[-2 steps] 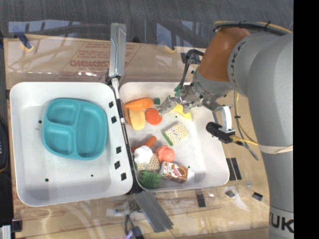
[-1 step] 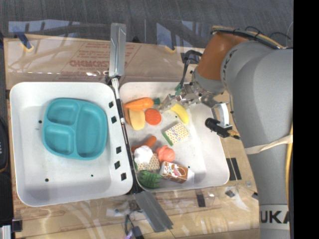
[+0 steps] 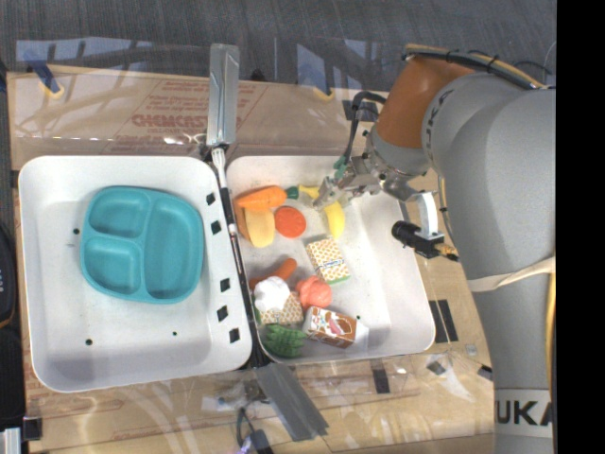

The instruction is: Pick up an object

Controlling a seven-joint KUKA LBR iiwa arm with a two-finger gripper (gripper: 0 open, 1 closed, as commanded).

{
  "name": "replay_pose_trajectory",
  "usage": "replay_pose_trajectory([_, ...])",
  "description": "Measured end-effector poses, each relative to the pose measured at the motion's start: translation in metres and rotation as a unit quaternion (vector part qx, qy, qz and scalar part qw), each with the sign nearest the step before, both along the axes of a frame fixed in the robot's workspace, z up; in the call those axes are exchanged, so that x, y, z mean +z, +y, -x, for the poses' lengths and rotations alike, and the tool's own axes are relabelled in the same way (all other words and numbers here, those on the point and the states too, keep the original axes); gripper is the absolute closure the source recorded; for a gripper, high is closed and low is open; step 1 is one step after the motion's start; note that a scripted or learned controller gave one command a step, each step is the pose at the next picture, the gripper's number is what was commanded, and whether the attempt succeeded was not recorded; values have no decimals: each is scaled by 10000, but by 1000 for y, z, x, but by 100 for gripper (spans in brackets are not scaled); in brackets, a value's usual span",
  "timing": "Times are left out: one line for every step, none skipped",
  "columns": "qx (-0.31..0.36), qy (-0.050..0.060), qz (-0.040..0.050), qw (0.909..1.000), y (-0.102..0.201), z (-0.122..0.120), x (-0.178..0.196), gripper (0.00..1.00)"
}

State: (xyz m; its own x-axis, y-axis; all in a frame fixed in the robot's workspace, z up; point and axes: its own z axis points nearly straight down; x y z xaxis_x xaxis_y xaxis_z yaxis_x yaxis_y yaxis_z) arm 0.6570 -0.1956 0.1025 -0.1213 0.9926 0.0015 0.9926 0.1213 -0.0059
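Currently, step: approach. The grey arm's two-finger gripper (image 3: 333, 189) hangs low over the far end of the right shallow white bin (image 3: 406, 282), near the yellow toy banana (image 3: 334, 218); nothing can be seen held, and whether the tool is open or closed I cannot tell.
Likely target: the banana lies just below the tool, with the orange toy carrot (image 3: 260, 198) and round red-orange tomato-like toy (image 3: 290, 221) beside it to the left.
Other candidates: a checked yellow cracker-like block (image 3: 328, 259) sits mid-bin; a pink-and-white cluster of toy food (image 3: 284, 291), a green leafy toy (image 3: 283, 340) and a small brown printed carton (image 3: 331, 327) crowd the near left corner.
Next move: probably a short straight descent onto one piece, centred so neighbours are not nudged.
Edges: the far rim and the divider between bins are close to the carrot; the banana has more room.
Open room: the bin's right half is bare floor, good for withdrawing.
Left bin (image 3: 47, 282): carries a teal three-compartment plastic plate (image 3: 142, 244), well apart.
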Motion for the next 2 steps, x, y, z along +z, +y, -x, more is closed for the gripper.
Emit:
replay_pose_trajectory([16, -4, 1, 10000, 1, -1, 10, 100])
replay_pose_trajectory([218, -48, 5, 9998, 57, -2, 108, 100])
